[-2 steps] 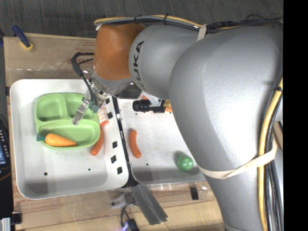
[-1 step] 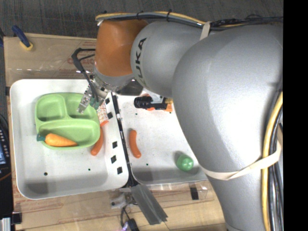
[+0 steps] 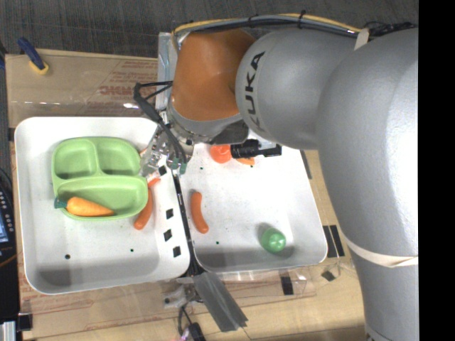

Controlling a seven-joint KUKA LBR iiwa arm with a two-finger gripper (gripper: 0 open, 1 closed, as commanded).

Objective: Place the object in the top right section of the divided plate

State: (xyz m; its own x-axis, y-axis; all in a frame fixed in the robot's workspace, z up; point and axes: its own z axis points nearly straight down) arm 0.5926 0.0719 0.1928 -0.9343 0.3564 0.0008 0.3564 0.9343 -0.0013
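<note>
Arm reaches from right, gripper (image 3: 162,156) low at divided plate (image 3: 99,176) right rim; jaw state unclear

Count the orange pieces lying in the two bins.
4: a carrot in the plate's bottom section, one beside the plate, one mid right bin, one under the arm; more may be hidden.

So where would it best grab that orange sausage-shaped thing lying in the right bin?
Probably at the middle of the orange sausage, coming straight down from above. It lies flat and long, top to bottom in the view, so closing across its narrow width looks easiest, with bare bin floor either side.
</note>
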